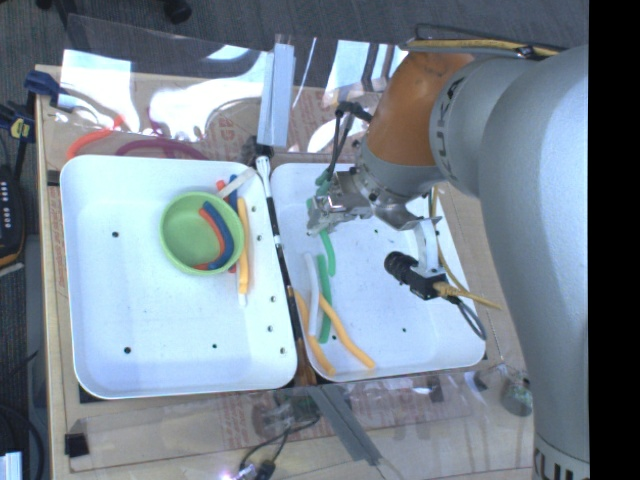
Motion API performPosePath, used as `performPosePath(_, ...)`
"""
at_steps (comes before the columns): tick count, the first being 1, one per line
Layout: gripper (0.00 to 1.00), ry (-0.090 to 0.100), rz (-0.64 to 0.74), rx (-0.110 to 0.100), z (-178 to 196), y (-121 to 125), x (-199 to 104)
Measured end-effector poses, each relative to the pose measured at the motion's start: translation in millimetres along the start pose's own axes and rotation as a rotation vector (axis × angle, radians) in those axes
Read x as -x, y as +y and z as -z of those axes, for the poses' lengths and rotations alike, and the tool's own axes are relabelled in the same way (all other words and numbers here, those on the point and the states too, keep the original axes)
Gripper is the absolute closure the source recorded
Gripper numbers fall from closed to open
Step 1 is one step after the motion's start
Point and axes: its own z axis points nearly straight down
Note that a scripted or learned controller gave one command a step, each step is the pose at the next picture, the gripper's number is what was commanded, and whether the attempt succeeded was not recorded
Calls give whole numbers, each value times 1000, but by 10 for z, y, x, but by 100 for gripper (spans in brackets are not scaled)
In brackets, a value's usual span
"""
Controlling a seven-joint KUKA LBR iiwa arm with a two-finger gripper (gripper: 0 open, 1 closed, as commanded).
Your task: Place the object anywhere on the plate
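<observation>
My claw (325, 208) is over the right bin (455, 343), at the green stick's (325, 286) top end; can't tell grip state. Plate (203, 232) sits in left bin. Step: pickup. Next: confirm grasp, lift, carry to plate.

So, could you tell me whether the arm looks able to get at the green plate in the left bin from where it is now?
Probably yes. The green plate lies open from above in the left bin, and the gripper hangs over the right bin just past the dividing rims, with nothing tall between them.
</observation>
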Motion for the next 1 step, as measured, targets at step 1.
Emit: performPosePath(1, 0, 0, 0, 0, 1, 0, 1)
